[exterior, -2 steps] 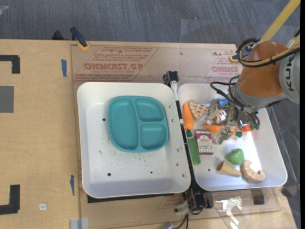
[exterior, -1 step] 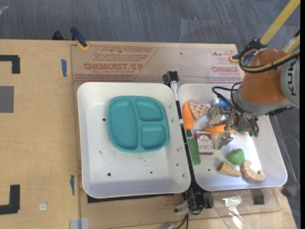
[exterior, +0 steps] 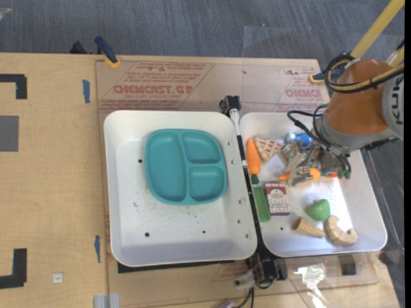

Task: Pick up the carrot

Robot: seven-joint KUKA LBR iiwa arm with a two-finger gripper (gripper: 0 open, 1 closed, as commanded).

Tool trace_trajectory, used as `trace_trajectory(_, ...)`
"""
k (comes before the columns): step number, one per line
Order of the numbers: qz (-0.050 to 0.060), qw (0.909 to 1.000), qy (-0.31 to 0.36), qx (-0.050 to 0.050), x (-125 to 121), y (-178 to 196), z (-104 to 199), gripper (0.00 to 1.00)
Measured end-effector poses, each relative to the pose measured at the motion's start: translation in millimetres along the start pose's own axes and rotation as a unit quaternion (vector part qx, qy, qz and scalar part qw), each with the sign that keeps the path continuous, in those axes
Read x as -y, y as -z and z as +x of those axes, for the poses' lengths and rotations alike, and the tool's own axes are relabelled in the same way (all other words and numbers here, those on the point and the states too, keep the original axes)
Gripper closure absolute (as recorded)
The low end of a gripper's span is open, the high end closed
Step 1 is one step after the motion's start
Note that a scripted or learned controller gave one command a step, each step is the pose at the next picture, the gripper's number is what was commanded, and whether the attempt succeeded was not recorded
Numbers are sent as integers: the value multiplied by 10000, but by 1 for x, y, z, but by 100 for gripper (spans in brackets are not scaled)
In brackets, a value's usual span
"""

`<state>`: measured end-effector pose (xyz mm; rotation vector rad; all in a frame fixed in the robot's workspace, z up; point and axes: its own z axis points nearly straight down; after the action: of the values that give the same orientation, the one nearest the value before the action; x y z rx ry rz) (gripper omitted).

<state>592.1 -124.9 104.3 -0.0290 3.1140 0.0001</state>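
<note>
You see the carrot [exterior: 253, 157] lying at the left edge of the right bin [exterior: 372, 204], beside the waffle piece [exterior: 268, 148]. The gripper [exterior: 302, 165] hangs right of it; whether its jaws are spread, I cannot tell.

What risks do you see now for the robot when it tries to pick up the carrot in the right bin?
1. The orange carrot lies tight against the right white bin's left wall, so there is probably little space for a grasp.
2. The gripper is over the middle clutter, apart from the carrot; moving across may push the waffle-patterned toy piece or the small red-and-white box.
</note>
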Motion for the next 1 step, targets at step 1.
trace_trajectory(1,13,9996,285,-56,39,-10,88,100)
